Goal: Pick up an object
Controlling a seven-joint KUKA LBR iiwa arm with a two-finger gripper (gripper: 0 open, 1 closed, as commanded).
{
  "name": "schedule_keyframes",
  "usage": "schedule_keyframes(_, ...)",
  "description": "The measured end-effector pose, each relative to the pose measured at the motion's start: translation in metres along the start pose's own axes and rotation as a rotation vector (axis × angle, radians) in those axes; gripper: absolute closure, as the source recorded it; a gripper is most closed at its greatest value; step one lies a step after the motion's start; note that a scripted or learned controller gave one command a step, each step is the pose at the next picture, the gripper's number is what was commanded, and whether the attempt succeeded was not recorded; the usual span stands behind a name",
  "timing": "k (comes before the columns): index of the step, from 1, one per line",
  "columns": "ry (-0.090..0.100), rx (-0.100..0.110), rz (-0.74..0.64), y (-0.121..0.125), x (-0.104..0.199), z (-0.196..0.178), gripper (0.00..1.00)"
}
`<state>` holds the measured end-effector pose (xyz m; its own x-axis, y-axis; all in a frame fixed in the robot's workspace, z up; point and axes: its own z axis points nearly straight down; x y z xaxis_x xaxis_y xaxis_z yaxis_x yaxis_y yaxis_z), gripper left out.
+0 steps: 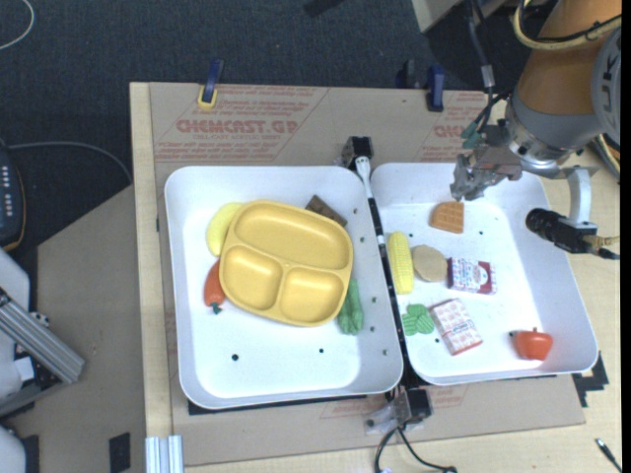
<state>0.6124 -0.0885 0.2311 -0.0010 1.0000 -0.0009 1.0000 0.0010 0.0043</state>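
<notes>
While gripper (473, 187) hangs over right bin (552, 294) far edge, just above orange waffle piece (448, 217), nothing seen between fingers; finger spread cannot be told. Right bin: corn cob (400, 261), tan round piece (429, 263), two red-white packets (471, 275) (456, 325), green piece (417, 319), tomato (532, 343). Left bin (197, 343): yellow divided tray (285, 262), banana (222, 226), red pepper (214, 287).

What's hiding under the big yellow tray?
Four things peek out from under the yellow tray: a yellow piece, a red and orange one, a green one and a brown corner. The tray covers the rest of each.
</notes>
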Motion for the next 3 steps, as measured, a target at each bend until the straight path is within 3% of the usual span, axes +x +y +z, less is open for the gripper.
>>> schedule_keyframes(1,0.001,0.008,0.002,-0.0156,0.0037,0.0147,1.0)
schedule_keyframes(3,0.001,0.004,0.001,-0.0102,-0.0028,0.0144,1.0)
